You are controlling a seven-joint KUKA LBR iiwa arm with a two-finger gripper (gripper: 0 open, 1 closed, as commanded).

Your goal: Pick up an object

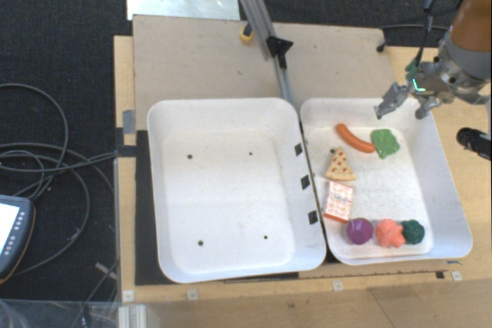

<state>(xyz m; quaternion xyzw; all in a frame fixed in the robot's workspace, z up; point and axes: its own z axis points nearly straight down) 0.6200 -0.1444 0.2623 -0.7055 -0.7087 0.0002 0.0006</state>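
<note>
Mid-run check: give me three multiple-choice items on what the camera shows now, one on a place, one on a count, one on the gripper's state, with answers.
1. Which bin holds the toy foods?
A. the left bin
B. the right bin
C. both bins

2. How many items lie in that bin?
A. four
B. seven
C. ten

3. What is the gripper doing?
A. clamping the sausage
B. open above the bin's far edge, holding nothing
C. pressing on the pizza slice

Answers:
1 B: the sausage, green leaf and pizza slice lie in the right bin.
2 B: those three, the wafer pack, purple ball, orange piece and dark green piece.
3 B: the gripper shows spread fingers with nothing between.
</note>
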